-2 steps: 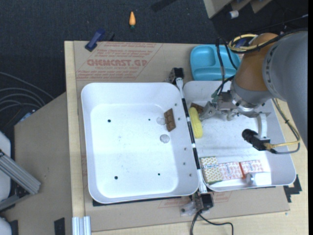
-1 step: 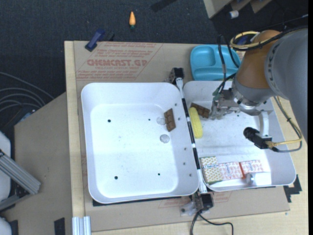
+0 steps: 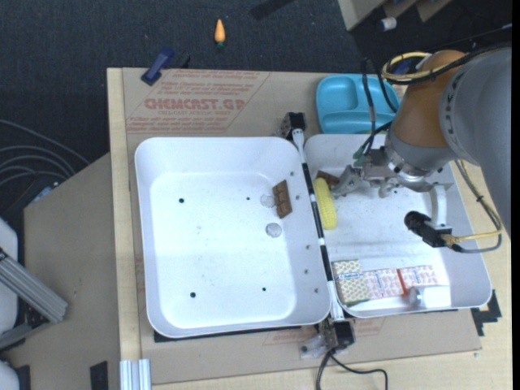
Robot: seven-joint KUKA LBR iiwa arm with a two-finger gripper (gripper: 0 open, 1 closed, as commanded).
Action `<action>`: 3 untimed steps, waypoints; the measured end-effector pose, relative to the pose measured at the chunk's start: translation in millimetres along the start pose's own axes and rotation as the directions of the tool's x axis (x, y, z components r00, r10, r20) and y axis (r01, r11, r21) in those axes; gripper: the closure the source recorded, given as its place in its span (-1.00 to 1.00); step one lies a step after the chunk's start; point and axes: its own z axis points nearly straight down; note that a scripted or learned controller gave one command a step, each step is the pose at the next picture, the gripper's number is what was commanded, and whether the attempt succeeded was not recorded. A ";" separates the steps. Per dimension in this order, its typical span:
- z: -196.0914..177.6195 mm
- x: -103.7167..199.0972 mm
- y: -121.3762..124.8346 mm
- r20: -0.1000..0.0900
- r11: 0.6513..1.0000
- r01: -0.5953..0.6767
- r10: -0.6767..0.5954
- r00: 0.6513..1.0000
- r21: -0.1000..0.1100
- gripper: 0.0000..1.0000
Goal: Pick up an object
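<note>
A brown board (image 3: 203, 104) with red print covers the surface (image 3: 73, 218) under the two bins. A blue tray (image 3: 345, 104) sits at the far edge of the board, just behind the right bin. A small blue thing (image 3: 157, 67) lies at the far left corner of the board. An orange piece (image 3: 219, 31) lies on the dark carpet (image 3: 81, 23) beyond it. Grey cables (image 3: 32, 157) curve over the carpet at the left. A metal rail (image 3: 32, 287) lies at the lower left. A black clip (image 3: 292, 123) holds the bins at the far side, and another clip (image 3: 337, 333) at the near side.
</note>
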 end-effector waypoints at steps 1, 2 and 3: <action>-10.1 0.1 0.6 0.001 1.000 0.000 0.000 1.000 -0.002 1.00; -10.0 0.2 0.5 0.001 1.000 0.000 0.000 1.000 -0.002 -1.00; 18.5 2.9 49.1 -0.004 1.000 0.001 -0.001 1.000 0.003 -1.00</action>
